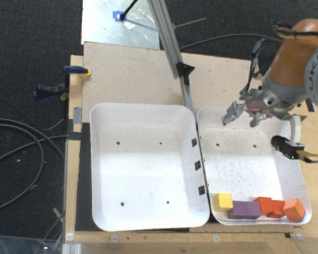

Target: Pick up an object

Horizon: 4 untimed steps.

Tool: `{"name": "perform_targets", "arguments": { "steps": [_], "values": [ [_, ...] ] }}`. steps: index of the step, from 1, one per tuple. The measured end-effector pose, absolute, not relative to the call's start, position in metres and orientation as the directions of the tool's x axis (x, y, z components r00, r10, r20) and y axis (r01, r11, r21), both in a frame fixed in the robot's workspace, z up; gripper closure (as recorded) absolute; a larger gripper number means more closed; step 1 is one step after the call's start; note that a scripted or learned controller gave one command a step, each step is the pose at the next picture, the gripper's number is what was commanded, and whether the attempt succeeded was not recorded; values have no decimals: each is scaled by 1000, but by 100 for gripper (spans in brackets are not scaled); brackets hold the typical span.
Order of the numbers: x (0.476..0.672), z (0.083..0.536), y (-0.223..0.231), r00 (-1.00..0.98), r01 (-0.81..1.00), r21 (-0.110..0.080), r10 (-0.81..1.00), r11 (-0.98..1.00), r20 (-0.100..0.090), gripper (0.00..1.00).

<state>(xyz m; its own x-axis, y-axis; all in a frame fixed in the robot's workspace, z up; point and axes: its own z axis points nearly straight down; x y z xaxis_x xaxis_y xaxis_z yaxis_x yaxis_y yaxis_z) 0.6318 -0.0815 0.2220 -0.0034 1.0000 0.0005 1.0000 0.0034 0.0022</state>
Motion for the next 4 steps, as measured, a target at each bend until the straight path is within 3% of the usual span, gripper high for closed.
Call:
{"name": "perform_targets", "arguments": {
  "steps": [1,2,3,4],
  "values": [
    [599,121,-81,-1,1000,-7,1000,1,1,0],
    [511,88,-113,4,1000,-6,1000,-4,0,0],
    [588,95,-85,-10,1000,9,1000,10,0,0],
    [585,105,-88,-5,1000,5,1000,5,0,100]
  ]
}}
